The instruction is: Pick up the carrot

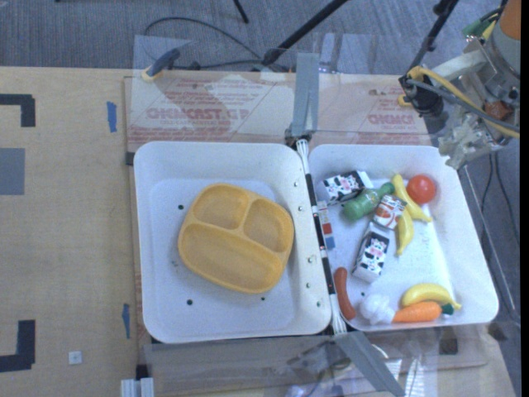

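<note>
- My pincer [463,149] hangs above the far right corner of the right bin [483,284], out past its rim. I cannot tell from this slant whether it is spread or pressed together, and nothing shows between its tips.
- The carrot [417,312] lies flat near the right bin's near edge, towards its near right corner, its green end pointing to the right wall.
- It is crowded. A banana [428,293] lies just beside it on the far side, touching or nearly so, and a white garlic-like bulb [377,308] sits against its blunt left end. A red sausage [344,293] lies further left, along the wall next to the divider.
- As I judge it, the step in hand is the approach: I am well apart from the carrot and must travel along the right side of the bin towards its near edge.
- To do it well, I would come down over the middle of the carrot with my closing line across its narrow width, one tip towards the near wall and one in the seam beside the banana.
- The risks look to be catching the banana with the carrot, or striking the near wall with the outer tip, so I would descend straight and low.
- The milk cartons [372,253], the tomato [421,188] and the left bin's yellow divided plate [235,236] lie away from my path.
</note>
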`<state>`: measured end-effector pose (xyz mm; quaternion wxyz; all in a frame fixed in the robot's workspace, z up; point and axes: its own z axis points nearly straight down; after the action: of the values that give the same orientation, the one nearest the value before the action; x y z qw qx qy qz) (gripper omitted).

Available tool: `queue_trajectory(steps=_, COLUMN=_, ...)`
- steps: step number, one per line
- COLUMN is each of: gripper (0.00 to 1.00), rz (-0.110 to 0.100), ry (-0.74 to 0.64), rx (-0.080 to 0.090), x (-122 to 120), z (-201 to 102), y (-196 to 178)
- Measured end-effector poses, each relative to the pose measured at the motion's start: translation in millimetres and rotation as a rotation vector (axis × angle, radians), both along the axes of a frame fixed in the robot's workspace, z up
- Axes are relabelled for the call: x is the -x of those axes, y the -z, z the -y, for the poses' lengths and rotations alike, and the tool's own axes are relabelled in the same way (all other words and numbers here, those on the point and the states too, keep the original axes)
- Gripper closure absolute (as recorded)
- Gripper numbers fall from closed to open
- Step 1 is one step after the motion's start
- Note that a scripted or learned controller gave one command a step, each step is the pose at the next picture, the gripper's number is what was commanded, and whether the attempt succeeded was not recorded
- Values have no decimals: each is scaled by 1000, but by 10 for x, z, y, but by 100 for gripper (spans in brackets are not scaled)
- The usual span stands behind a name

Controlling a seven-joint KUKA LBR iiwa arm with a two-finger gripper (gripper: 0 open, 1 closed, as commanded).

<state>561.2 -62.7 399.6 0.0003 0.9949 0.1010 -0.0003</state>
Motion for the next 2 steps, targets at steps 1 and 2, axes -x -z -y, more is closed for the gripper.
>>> queue_trajectory(steps=1, gripper=100, rz=-1, ry=-1, rx=0, x=-14, z=457, y=-172)
queue_trajectory(steps=2, gripper=100, rz=0, ry=-1, rx=0, x=-323, z=636, y=-353)
